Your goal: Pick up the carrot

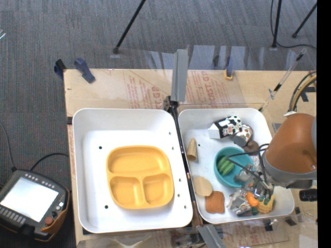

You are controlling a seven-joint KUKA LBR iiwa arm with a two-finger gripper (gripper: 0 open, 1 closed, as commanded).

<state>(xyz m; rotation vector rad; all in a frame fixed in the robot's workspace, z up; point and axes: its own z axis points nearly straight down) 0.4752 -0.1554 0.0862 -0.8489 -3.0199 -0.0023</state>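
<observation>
We read red print on the cardboard (207, 89) behind the right bin (199, 120), reversed and illegible. Using the teal bowl (231, 168) as landmark: the gripper (254, 186) sits just right of and below it, largely hidden under the orange band (292, 143) — we cannot tell how it stands. The carrot (252, 198) lies below-right of the bowl, in clutter beside a yellow corn piece (266, 205), apparently right at the gripper; contact unclear. Yellow divided plate (139, 177) is well left of the bowl, in the left bin (93, 123).

Single fixed camera above bench (129, 87), looking down aslant, both bins framed.
</observation>
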